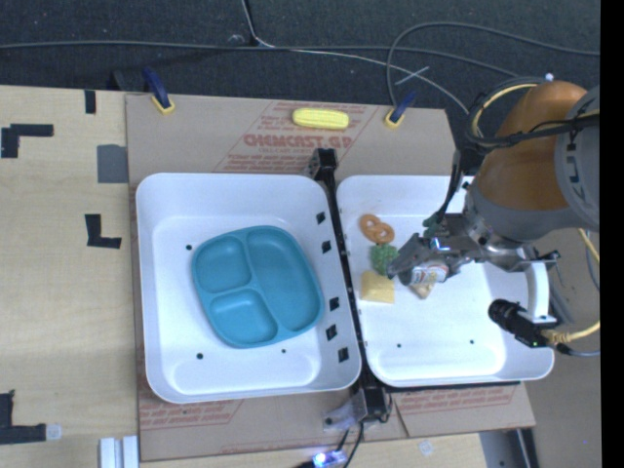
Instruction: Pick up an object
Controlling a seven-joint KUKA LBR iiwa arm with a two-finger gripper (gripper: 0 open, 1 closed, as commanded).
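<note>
Looking down at a slant on a bench covered by a brown cardboard sheet point(283, 144), on which two shallow white bins sit side by side. The left bin point(166, 213) holds a blue divided plate point(255, 286) with three compartments, lying flat near the bin's middle. The right bin point(458, 349) holds several small items grouped in its left half. The grey robot arm with its orange band point(531, 149) reaches in from the right and bends down over this bin. Its gripper point(421, 261) hangs low at the cluster of items; whether its fingers are spread or closed cannot be told, and a small pale object point(426, 281) lies just beneath it. Just left of the gripper is a green broccoli-like toy point(383, 257). Touching the green toy from below is a pale yellow cheese-like wedge point(377, 288). Above it lies a brown pretzel point(375, 228). Outside the bins, on the cardboard near the far edge, rests a yellow corn cob point(320, 118).
</note>
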